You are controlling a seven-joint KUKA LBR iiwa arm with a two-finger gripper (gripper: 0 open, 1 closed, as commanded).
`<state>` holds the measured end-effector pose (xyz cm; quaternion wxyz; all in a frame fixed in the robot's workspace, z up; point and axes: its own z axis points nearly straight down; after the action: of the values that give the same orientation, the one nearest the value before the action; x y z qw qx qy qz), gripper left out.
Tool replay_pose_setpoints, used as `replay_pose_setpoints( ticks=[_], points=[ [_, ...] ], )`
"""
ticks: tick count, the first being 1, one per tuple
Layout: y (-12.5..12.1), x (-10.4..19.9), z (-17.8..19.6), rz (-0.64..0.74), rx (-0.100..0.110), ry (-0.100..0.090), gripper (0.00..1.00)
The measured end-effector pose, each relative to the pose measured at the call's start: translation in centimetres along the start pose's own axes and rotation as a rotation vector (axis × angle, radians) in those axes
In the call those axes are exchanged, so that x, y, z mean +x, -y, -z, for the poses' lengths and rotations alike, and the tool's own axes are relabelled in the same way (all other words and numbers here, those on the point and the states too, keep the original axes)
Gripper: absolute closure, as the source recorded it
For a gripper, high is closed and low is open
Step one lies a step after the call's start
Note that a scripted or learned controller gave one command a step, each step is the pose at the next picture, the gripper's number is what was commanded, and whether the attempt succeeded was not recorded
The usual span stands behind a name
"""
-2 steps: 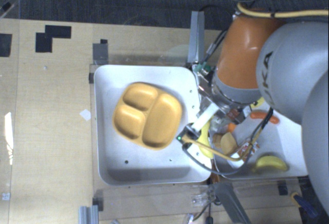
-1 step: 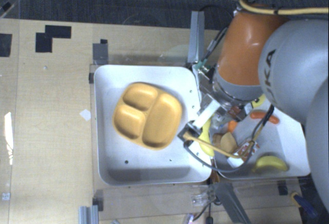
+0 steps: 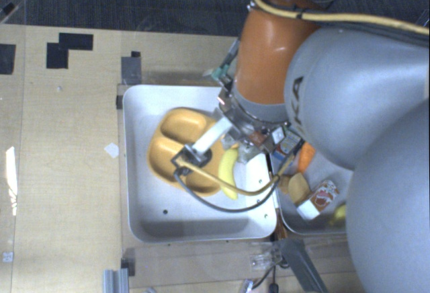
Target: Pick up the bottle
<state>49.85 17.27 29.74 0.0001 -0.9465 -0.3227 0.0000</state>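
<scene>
One bottle (image 3: 317,200), seemingly, near right bin (image 3: 290,223) left rim, arm (image 3: 349,97) overhead

Bottle (image 3: 317,199) in right bin (image 3: 295,228), beside arm (image 3: 349,103).

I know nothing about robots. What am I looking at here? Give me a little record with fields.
arm: grey, reaching from the right over the left bin
gripper: above the left bin's right side, partly hidden by the arm
in left bin: yellow-brown lumps, yellow curved piece
in right bin: bottle with white cap, orange thing, tan round thing
task state: bottle lies in the right bin, not picked up
</scene>
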Motion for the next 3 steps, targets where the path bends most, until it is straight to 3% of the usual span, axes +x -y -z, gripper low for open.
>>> replay_pose_setpoints(
  ticks=[1, 2, 3],
  points=[
    [-3.2, -3.9, -7.3, 0.292, 0.002, 0.003, 1.00],
    [-9.0, -8.3, -11.5, -0.072, 0.002, 0.000, 1.00],
    [-2.5, -3.1, -3.5, -0.210, 0.000, -0.001, 1.00]
  ],
)
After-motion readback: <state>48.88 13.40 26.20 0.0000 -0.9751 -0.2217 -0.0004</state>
